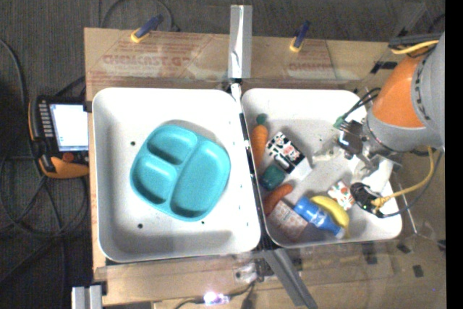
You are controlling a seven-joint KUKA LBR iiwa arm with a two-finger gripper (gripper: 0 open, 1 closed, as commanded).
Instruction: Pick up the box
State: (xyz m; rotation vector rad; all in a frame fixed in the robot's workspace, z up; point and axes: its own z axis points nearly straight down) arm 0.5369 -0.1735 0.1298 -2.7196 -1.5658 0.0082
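A small black-and-white patterned box [283, 150] lies tilted in the right bin [311, 103], left of centre. A flatter brownish box [286, 222] lies at this bin's front, partly under a blue bottle [317, 216]. My gripper [359, 153] hangs over the bin's right part, below the orange band [398, 94]. It is well to the right of the patterned box and touches neither box. I see nothing held in it.
Around the boxes are an orange carrot [259, 141], a teal cup [273, 176], a reddish-orange piece [278, 196], a banana [333, 210] and a small white toy [341, 194]. The left bin [108, 155] holds a teal divided plate [181, 170]. A yellow cable [414, 186] trails at the right.
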